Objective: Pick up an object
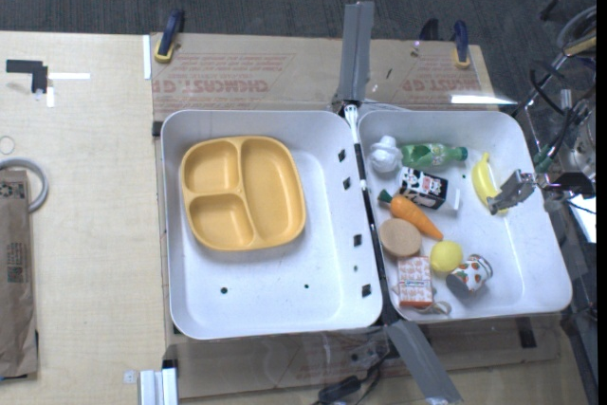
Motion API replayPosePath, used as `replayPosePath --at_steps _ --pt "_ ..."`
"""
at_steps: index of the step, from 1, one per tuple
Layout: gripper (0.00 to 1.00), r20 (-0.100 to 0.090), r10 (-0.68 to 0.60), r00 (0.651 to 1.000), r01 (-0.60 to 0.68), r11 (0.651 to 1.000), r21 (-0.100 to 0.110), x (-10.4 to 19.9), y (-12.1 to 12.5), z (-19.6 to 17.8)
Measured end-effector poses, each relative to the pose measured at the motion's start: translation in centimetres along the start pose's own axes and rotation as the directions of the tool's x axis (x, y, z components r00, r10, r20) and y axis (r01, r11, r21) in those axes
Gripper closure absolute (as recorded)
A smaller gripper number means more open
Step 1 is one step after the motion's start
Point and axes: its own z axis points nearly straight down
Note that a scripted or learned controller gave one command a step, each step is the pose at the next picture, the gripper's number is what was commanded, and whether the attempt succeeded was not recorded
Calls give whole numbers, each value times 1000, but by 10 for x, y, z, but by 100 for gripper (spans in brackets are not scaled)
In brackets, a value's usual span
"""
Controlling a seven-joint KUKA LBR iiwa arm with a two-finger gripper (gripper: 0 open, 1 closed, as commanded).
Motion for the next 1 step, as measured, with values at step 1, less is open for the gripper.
replayPosePath --at_steps 1 --pt "0 2 -26 1000 26 1000 -2 -59 131 66"
